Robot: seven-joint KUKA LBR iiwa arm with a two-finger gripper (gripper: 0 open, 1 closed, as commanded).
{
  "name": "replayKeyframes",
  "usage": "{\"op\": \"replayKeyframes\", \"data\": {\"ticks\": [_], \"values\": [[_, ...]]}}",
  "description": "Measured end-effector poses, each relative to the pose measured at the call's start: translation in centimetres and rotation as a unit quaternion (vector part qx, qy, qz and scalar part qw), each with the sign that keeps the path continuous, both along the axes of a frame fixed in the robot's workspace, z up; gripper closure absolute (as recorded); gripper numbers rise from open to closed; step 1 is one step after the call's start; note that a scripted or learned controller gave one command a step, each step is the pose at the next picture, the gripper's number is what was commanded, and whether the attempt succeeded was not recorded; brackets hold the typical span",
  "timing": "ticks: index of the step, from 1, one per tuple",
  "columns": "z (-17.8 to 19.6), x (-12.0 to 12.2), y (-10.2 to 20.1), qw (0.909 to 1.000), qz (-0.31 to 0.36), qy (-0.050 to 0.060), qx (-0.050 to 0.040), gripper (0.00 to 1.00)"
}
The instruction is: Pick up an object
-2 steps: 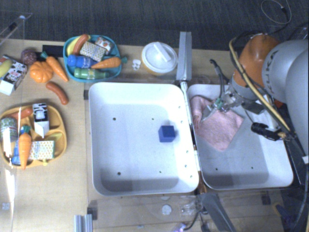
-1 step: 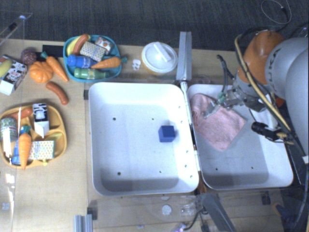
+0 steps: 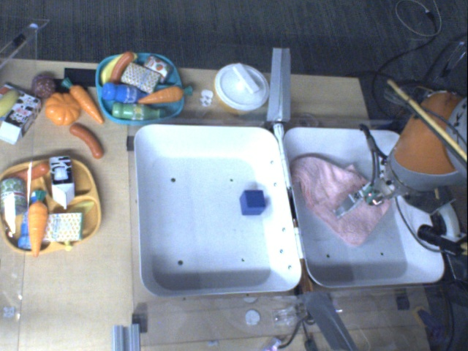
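The arm [image 3: 428,148] hangs over the right bin [image 3: 417,265] with its gripper [image 3: 360,200] down on the pink cloth [image 3: 333,196], and honestly I can't tell if the claw is wide, narrow or pinching fabric. I'd bunch a fold and lift slowly so it doesn't slip. The left bin [image 3: 183,262] just holds a small blue cube [image 3: 253,201].

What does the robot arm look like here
The arm comes in from the right: a rounded grey body with a broad orange band. Thin dark cables run along the wrist. The gripper is small, metallic and silvery, with slim fingers.
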State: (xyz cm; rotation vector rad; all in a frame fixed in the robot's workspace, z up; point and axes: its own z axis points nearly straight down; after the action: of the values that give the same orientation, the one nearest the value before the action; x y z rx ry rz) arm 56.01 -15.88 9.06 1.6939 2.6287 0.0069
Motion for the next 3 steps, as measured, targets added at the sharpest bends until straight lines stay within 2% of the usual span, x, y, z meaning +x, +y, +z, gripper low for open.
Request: {"op": "replayKeyframes", "data": {"ticks": [1,2,3], "values": [[0.0,1.9,1.9,0.9983,0.058,0.000,-0.0002,0.00],[-0.3,10.2,-4.3,0.9954,-0.095,0.006,0.0045,0.00],[0.9,10.4,-4.1,0.9959,-0.091,0.002,0.0025,1.00]]}}
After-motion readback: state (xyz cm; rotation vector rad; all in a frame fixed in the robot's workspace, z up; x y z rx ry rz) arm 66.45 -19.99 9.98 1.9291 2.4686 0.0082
